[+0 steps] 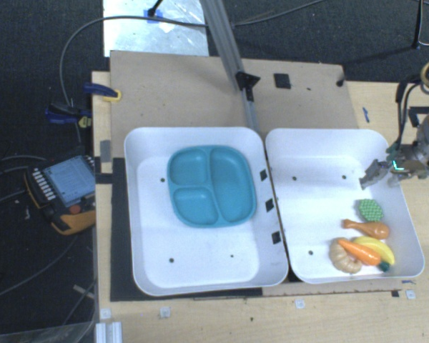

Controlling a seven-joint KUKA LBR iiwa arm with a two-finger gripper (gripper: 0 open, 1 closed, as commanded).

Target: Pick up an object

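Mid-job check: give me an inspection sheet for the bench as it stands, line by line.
Surface: two white bins side by side on a brown board; left bin, right bin.
Job's things: green piece, drumstick, carrot, banana and tan piece, clustered in the right bin's near right corner.
Clutter: blue divided plate in the left bin.
Grippers: gripper over the right bin's right side, above the cluster, holding nothing.
Cables: black leads on the dark floor at left and top.
Surroundings: handheld pendant left of the bench; clamps at the board's left edge.
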